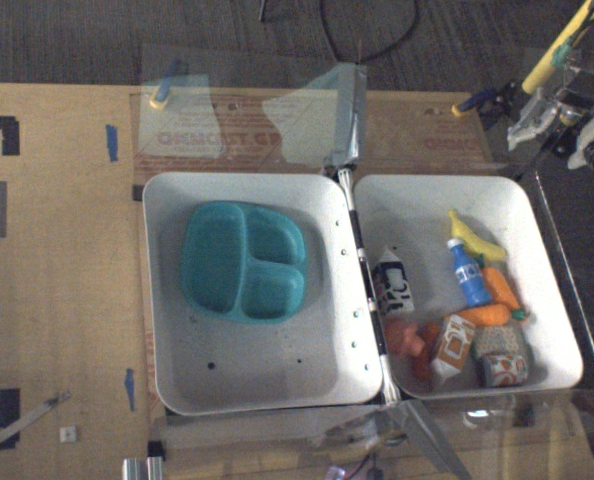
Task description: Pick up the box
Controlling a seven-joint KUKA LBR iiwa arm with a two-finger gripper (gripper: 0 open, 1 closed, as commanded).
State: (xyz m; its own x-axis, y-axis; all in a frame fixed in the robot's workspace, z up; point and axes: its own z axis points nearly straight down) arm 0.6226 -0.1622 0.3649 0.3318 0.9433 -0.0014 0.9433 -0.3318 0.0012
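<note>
Clearly, the box (453, 347) lay in the lower part of the right bin (547, 228), crowded between a red toy (407, 339) and a patterned block (500, 340), so access looked tight. At the upper right, the gripper (537, 118) waited outside; its jaws I cannot tell.

Teal plate (243, 262), orange-white box (454, 347)
</note>
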